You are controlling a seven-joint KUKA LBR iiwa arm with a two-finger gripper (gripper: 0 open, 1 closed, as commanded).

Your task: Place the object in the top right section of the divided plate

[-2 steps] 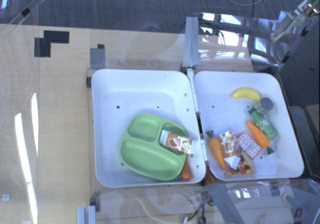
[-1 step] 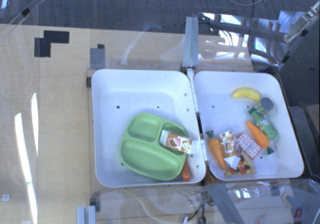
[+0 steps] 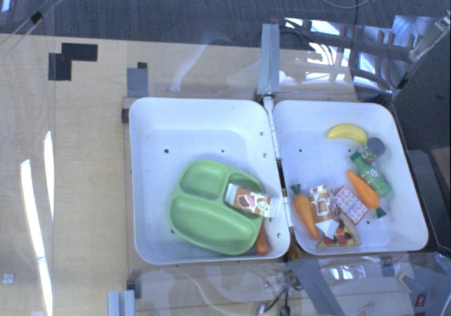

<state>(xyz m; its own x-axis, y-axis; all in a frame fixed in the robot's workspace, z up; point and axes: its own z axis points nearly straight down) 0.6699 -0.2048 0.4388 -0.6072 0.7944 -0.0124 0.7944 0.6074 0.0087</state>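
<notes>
A green divided plate (image 3: pixel 204 219) lies in the left white bin (image 3: pixel 162 138), toward its front. A small white and orange carton (image 3: pixel 248 202) rests tilted across the plate's right section, near the rim. An orange carrot (image 3: pixel 262 244) peeks out just past the plate's front right edge.
The right bin (image 3: pixel 310 131) holds a yellow banana (image 3: pixel 347 132), a grey cap (image 3: pixel 375 145), a green packet (image 3: pixel 371 173), two carrots (image 3: pixel 305 214) (image 3: pixel 363 190), a small carton (image 3: pixel 321 202), a pink patterned box (image 3: pixel 350 205) and a pizza slice (image 3: pixel 337 235). A metal post (image 3: pixel 268 61) stands behind the bins.
</notes>
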